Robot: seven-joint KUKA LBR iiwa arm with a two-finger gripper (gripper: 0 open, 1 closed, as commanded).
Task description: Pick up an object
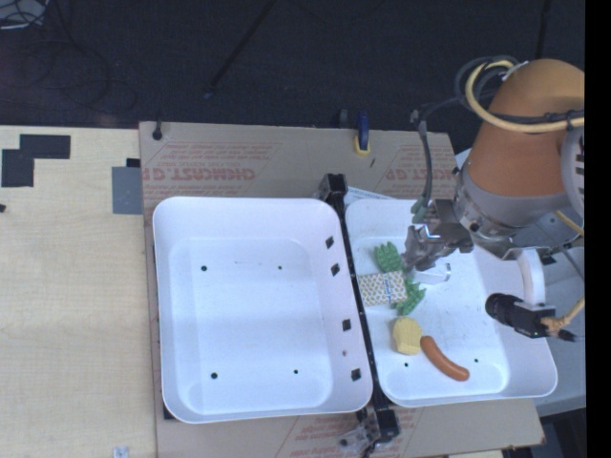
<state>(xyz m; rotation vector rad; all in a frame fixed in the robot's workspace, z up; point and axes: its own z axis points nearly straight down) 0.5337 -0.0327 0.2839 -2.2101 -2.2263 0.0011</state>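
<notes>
Left bin (pixel 181 256) lies open; green toy (pixel 389 258), yellow block (pixel 407 336), sausage (pixel 445 359) crowd right bin (pixel 520 375)

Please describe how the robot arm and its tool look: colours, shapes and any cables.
The arm is a thick rounded body, orange on top with a grey ring below. A pale yellowish cable loops over it. The tool is a small grey metal assembly with thin dark wires running up from it.

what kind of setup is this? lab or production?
Likely a lab grasping test bench: two white bins on cardboard, toy-like items such as an orange sausage, and loose cables behind.
</notes>
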